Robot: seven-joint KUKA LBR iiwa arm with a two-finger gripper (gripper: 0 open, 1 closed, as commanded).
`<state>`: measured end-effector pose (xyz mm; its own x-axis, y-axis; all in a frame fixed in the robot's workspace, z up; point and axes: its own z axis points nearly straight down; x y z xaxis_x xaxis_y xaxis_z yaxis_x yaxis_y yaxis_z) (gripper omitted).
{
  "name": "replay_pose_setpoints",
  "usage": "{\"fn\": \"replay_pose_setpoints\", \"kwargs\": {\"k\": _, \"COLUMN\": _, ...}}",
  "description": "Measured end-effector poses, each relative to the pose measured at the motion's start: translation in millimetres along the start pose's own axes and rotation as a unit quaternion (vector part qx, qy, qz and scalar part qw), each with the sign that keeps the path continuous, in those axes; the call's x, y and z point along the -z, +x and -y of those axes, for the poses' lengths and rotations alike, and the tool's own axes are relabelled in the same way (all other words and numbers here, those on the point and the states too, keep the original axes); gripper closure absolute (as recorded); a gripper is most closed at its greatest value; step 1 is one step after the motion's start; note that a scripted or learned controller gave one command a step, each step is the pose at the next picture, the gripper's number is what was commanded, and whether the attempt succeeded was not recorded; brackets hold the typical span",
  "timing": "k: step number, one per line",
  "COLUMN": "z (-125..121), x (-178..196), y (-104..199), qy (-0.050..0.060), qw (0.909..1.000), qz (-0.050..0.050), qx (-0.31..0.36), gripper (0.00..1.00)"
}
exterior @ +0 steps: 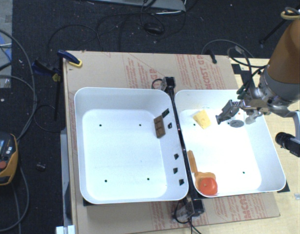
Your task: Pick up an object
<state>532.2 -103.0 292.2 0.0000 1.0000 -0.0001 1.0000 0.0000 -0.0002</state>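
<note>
Pincer (227,114) hovers over the right bin (267,145), just beside a yellow block (202,119); whether it's spread, I cannot tell. An orange-handled brush (202,177) lies nearer the front corner.

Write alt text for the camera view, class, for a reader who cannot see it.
A robot arm's claw hangs over the right white bin, beside a yellow block, with an orange-handled red tool at that bin's front left corner. The left bin holds a small brown piece.
</note>
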Motion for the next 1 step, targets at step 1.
{"fn": "replay_pose_setpoints", "kwargs": {"k": 1, "z": -48.9, "x": -53.2, "y": 8.9, "qy": 0.001, "qw": 1.0000, "qz": 0.000, "qx": 0.001, "gripper": 0.00}}
